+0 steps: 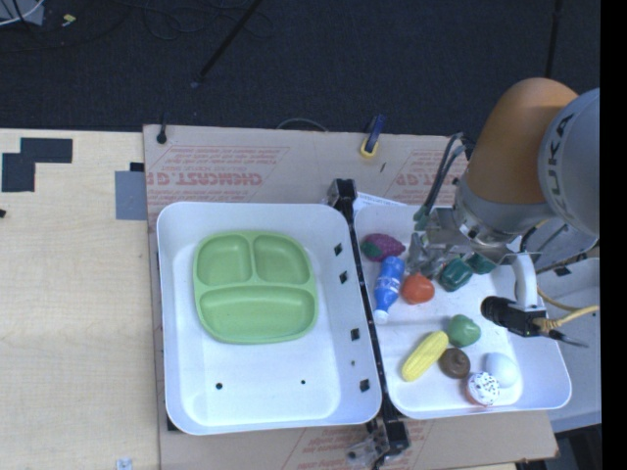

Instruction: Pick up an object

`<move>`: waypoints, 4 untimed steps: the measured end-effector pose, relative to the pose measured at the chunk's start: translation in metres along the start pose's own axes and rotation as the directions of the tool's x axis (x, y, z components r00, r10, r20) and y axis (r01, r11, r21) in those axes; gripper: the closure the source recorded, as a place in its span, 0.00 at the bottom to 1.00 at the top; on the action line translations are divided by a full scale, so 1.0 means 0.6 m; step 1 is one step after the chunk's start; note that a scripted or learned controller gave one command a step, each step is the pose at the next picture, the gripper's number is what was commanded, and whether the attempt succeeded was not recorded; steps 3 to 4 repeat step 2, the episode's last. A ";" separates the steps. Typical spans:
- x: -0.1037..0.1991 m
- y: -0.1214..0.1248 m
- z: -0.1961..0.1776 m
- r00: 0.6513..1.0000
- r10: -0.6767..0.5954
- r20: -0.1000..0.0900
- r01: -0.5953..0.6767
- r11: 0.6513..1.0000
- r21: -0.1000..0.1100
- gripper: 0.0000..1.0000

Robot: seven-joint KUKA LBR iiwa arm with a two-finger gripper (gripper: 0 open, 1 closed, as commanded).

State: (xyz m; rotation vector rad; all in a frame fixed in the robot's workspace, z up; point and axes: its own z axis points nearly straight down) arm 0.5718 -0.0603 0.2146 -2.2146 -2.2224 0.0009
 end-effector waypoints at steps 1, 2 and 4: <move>0.076 0.006 -0.014 1.000 0.000 0.001 0.000 1.000 -0.001 1.00; 0.172 0.037 -0.008 1.000 -0.002 0.000 0.002 1.000 -0.001 1.00; 0.172 0.037 -0.008 1.000 -0.002 0.000 0.002 1.000 -0.001 1.00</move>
